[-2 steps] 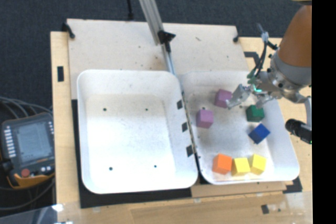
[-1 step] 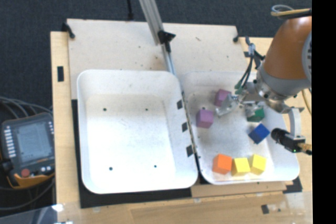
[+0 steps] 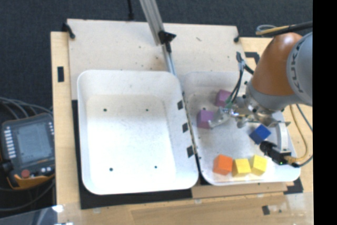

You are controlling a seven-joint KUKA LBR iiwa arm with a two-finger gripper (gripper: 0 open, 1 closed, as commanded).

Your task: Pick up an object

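1. Nearest the camera, a row of three blocks is seen against the front rim of the right bin (image 3: 210,79): an orange block (image 3: 222,164), a yellow block (image 3: 242,167) and a second yellow block (image 3: 259,164), touching or almost touching.
2. Just behind them, a blue block (image 3: 259,134) is seen tilted, close under the arm's wrist.
3. The gripper (image 3: 220,116) is lowered over the middle of the right bin; how wide the jaws stand cannot be told.
4. A purple block (image 3: 205,118) is set just left of the gripper, near the dividing edge; whether it is touched cannot be told.
5. A second purple block (image 3: 222,97) is found just behind the gripper.
6. Open floor is left along the right bin's far rim.
7. The left bin (image 3: 89,87) is offered as broad open room.
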